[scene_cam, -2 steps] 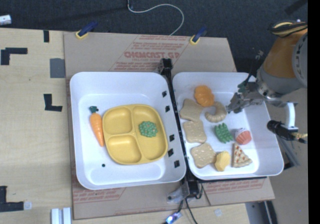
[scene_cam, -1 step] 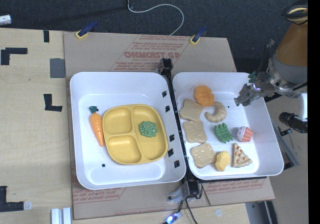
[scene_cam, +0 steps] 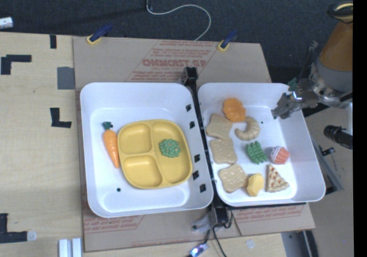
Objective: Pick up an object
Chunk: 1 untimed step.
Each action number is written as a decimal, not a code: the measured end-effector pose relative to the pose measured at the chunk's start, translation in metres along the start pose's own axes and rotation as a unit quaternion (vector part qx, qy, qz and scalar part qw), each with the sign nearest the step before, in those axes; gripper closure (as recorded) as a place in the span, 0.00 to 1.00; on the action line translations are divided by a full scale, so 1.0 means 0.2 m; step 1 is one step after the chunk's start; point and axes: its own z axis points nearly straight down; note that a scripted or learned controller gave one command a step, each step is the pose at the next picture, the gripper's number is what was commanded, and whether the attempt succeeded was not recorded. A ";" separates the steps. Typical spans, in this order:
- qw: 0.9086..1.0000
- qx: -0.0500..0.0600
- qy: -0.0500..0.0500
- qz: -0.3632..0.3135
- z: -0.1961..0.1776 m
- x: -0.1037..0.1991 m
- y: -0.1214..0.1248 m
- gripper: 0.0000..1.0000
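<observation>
Arm waiting at the right bin's far edge, toy food untouched.

The gripper (scene_cam: 285, 106) hangs over the upper right rim of the right bin (scene_cam: 304, 152); whether it's open or closed I cannot tell. Below it lie a croissant (scene_cam: 248, 129), an orange (scene_cam: 233, 109), bread slices and a pizza slice (scene_cam: 276, 180). The left bin (scene_cam: 94, 106) has a yellow divided plate (scene_cam: 135, 138) with a carrot (scene_cam: 110, 144) beside it.

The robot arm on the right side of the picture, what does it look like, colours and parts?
The arm has an orange band above a grey metallic wrist. Its gripper is dark and slim, with a small teal mark near its base. A black fitting sits on the pale part below the wrist.
</observation>
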 end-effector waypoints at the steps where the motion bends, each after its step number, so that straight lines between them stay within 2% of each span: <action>1: 1.000 0.002 0.001 -0.001 0.05 0.23 -0.07 1.00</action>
